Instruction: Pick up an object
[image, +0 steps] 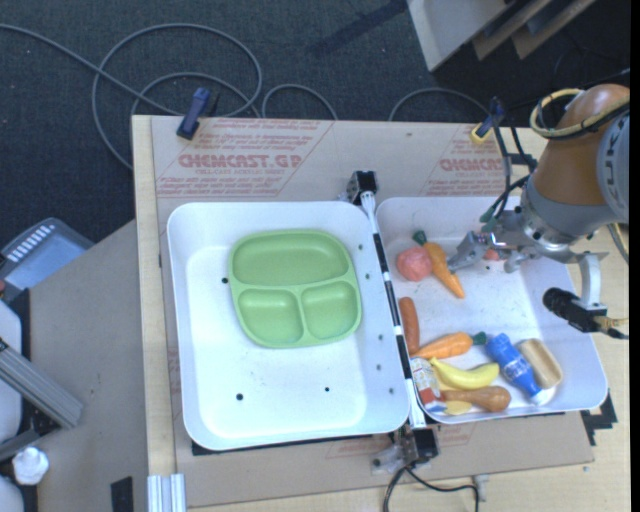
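My gripper (489, 252) hangs over the back of the right bin (560, 330), open, with nothing visibly held between its fingers. Its left fingertip (462, 256) sits just right of a small carrot (444, 270) that lies slantwise. A pink-red round fruit (413, 264) rests left of that carrot. Toward the front lie an orange sausage (408, 324), a second carrot (445, 346), a yellow banana (466, 375), a blue bottle (511, 362), a bun (543, 362) and a brown piece (479, 400).
The left bin (200, 330) holds a green divided plate (296, 286). A black clamp (362, 184) sits on the rim between the bins. A black part of the arm (572, 308) overhangs the right bin's right side. Cables run across the dark floor behind the bench.
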